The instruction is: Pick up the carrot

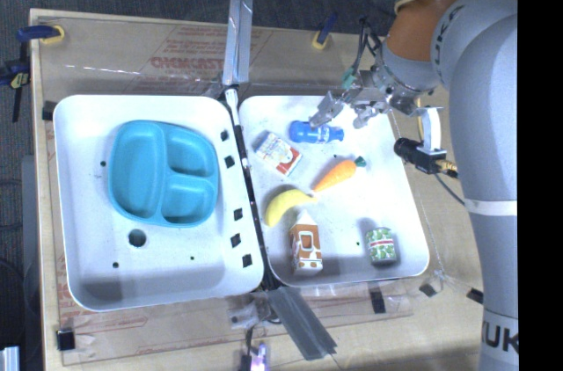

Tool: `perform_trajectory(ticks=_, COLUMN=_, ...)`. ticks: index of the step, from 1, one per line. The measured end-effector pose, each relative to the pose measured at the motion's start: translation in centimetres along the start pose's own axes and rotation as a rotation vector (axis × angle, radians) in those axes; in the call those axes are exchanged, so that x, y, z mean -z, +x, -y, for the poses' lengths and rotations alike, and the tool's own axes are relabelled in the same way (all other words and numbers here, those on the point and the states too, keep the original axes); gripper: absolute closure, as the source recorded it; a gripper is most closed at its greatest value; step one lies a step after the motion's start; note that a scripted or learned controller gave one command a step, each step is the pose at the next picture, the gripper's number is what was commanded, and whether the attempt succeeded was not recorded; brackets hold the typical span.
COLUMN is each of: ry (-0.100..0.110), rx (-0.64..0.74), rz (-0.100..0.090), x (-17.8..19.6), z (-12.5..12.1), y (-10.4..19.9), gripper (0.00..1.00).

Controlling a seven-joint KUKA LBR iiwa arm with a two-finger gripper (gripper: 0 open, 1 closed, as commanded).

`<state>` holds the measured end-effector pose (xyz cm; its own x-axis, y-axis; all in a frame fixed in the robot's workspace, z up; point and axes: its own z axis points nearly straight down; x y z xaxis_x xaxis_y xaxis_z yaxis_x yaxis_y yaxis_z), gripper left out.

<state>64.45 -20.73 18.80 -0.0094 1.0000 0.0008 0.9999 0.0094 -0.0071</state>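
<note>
Camera view: two white bins side by side on the counter point(106, 35). Left bin point(79, 132) holds a blue divided plate point(164, 172), three compartments, sitting left-centre; small dark spot on the bin floor just below it. Right bin point(405, 211) has the clutter. Carrot point(335, 174) lies roughly mid-bin, orange body running lower-left to upper-right, green top at the upper-right end. It's clear of the end effector, not touching it. Banana point(283, 204) sits just lower-left of the carrot, close to its tip, can't tell if they touch. Small red-and-white carton point(277, 153) is to the carrot's upper left, apart from it. Blue bottle point(315, 133) lies on its side near the bin's top edge, above the carrot. Orange-and-white carton point(305, 248) near the bin's front, below the banana. Green-and-white can point(381, 245) at the front right, well apart from the carrot. End effector point(341, 108) is over the top of the right bin, hanging off the grey arm point(484, 97) that comes in from the right, orange band above the wrist. Its tips sit just above and beside the blue bottle, fingers splayed apart, released, nothing between them. Carrot is below and slightly right of the tips, near but separate. A grey metal bar point(236, 44) runs up from the joint between the bins.
</note>
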Motion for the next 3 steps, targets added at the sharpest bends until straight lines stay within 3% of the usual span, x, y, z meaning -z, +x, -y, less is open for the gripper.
perform_trajectory(ticks=1, ry=-0.017, rx=-0.084, rz=0.003, x=-9.2, z=3.2, y=-0.2, gripper=0.0)
perform_trajectory(ticks=2, ry=-0.002, rx=-0.034, rz=0.0, x=-10.0, z=9.1, y=0.2, gripper=0.0)
perform_trajectory(ticks=3, ry=-0.003, rx=0.117, rz=-0.001, x=-10.0, z=12.4, y=0.0, gripper=0.0)
